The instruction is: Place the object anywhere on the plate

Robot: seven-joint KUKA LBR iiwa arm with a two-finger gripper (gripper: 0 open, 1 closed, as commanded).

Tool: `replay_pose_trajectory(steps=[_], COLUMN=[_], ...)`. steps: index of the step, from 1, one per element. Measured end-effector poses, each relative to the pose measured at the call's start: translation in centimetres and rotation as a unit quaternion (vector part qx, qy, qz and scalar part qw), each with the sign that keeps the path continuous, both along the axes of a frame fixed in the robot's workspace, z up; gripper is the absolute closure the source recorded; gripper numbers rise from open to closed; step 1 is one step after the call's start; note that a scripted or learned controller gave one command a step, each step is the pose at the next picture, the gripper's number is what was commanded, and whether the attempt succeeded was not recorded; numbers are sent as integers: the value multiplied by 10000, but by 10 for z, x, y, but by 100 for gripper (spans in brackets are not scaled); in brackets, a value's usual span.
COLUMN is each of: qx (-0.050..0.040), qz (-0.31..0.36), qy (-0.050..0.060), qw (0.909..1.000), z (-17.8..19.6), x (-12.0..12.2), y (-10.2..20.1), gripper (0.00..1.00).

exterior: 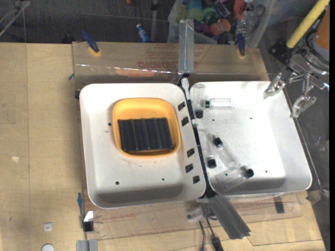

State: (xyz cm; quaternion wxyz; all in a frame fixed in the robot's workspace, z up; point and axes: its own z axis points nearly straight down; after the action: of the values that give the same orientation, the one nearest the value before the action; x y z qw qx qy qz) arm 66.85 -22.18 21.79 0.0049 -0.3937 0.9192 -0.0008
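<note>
**Gripper open above right bin's far corner**

The gripper (287,94) hangs with fingers spread, holding nothing. Clear vials (226,158) with black caps lie in the right bin (272,140). The yellow plate (145,127) in the left bin (97,156) carries a black ridged block (145,135).

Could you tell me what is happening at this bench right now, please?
The arm's gripper is poised at the upper right edge of the right bin, with nothing between its fingers. Several clear vials with dark caps lie in that bin, mostly along its left side and lower middle. The yellow plate sits in the left bin with a dark ribbed insert on it. No vial has been placed on the plate yet.
</note>
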Motion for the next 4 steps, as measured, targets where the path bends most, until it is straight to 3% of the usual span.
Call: replay_pose_trajectory(steps=[1, 2, 3, 4], qx=[-11, -6, -14, -12], qz=[1547, 3402, 4746, 6237], qy=[-6, 21, 17, 17], qw=[9880, 9404, 8802, 7817], z=[8, -21, -28, -30], x=[0, -1, -1, -1], y=[0, 1, 1, 20], gripper=[0, 0, 0, 0])
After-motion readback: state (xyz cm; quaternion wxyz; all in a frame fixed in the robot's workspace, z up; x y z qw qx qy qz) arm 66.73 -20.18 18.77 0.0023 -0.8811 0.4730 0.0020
